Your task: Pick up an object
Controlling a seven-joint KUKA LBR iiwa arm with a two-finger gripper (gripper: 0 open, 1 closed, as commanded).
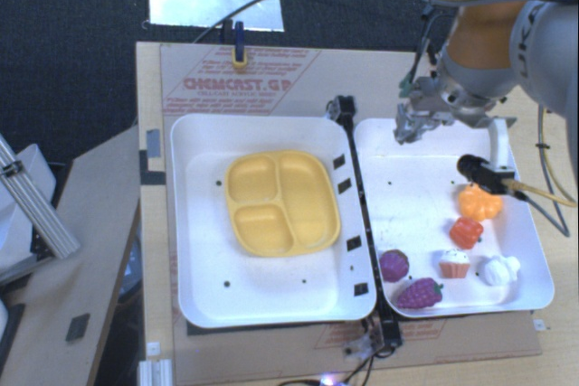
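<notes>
The right bin [407, 212] is open beneath the fingers [407, 131], spread unreadable; toys [466, 232] crowd its near edge.

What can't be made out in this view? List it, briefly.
Camera view:
- Arm: cut off by the top and right edges.
- Right bin: its far right corner is hidden behind the arm.
- Board print: the small lines are too blurred to read.
- White toy: too small to identify.
</notes>
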